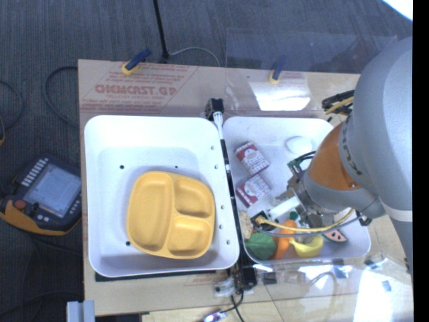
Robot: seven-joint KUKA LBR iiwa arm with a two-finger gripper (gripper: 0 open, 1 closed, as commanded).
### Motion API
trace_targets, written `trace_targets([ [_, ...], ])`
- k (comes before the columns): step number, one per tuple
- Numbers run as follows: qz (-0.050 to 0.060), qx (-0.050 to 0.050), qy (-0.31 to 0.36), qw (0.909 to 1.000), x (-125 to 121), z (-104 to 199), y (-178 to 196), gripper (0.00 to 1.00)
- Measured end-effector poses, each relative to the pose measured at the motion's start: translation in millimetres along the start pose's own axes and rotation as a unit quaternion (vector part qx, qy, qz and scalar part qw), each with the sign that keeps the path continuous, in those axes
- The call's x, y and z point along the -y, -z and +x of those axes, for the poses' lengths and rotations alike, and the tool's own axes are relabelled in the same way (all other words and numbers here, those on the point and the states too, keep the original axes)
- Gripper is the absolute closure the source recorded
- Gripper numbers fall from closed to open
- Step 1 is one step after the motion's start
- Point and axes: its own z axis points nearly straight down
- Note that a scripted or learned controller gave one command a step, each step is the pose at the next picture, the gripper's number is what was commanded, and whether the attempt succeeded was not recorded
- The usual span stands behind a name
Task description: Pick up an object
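Note:
My gripper (pixel 298 223) reaches down into the front of the right bin (pixel 268 134), over a heap of toy food. Around it lie a green round piece (pixel 261 245), an orange carrot-like piece (pixel 284 244), a yellow banana (pixel 308 247) and a watermelon slice (pixel 337 235). Two red-and-white packets (pixel 252 156) (pixel 253 189) lie further back in the same bin, and a small white item (pixel 298 143) sits near the far wall. The wrist and cables hide the fingers.
The left bin (pixel 107 153) holds a yellow divided tray (pixel 171 213). A black bar (pixel 225 159) runs between the bins. A teach pendant (pixel 41 194) lies on the floor at the left. The big grey arm (pixel 385 133) covers the right bin's right side.

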Motion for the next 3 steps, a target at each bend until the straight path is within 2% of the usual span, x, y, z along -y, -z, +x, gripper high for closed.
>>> trace_targets([
  [1, 0.005, 0.005, -0.024, 0.9997, -71, -27, 121, 0.00],
  [2, 0.005, 0.002, -0.006, 1.0000, -48, -18, -1, 0.00],
  [3, 0.003, 0.001, -0.016, 0.9999, -59, 104, -2, 0.00],
])
